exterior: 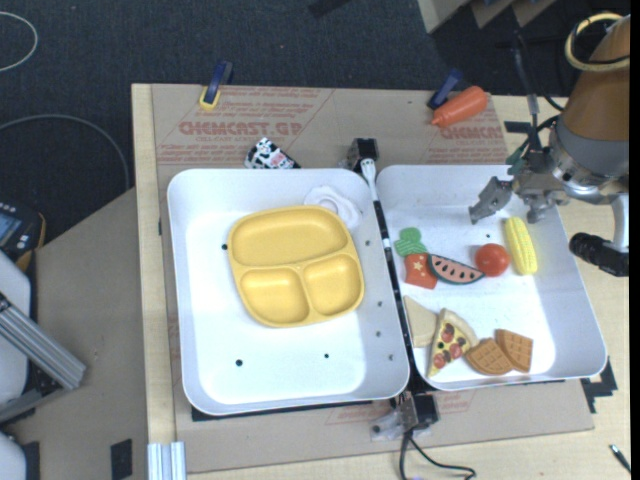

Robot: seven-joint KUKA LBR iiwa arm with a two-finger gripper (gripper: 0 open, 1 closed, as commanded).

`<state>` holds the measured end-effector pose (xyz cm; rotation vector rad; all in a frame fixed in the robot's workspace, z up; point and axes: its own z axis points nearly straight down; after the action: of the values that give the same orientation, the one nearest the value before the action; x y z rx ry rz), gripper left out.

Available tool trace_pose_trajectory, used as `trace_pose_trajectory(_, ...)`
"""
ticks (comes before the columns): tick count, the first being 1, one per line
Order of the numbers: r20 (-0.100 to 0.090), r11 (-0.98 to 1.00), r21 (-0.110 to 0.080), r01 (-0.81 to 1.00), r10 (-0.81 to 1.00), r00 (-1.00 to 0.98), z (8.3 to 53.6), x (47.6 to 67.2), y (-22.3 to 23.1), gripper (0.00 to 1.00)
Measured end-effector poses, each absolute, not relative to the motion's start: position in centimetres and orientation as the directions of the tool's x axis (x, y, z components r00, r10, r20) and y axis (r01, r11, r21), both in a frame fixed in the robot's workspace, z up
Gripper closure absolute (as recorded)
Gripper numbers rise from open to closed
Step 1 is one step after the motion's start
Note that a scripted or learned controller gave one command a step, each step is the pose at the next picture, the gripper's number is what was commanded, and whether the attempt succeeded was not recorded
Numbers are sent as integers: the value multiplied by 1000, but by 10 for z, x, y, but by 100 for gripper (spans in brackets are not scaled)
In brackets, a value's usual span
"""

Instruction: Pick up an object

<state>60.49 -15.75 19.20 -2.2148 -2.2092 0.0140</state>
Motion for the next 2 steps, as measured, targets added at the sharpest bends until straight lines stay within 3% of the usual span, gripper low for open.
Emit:
trace_pose_trajectory(1,1,0,-1,1000,1000,0,200,608,-157,0)
trace_pose_trajectory(2,2,2,-6,1000,1000,-2,156,612,-152,0)
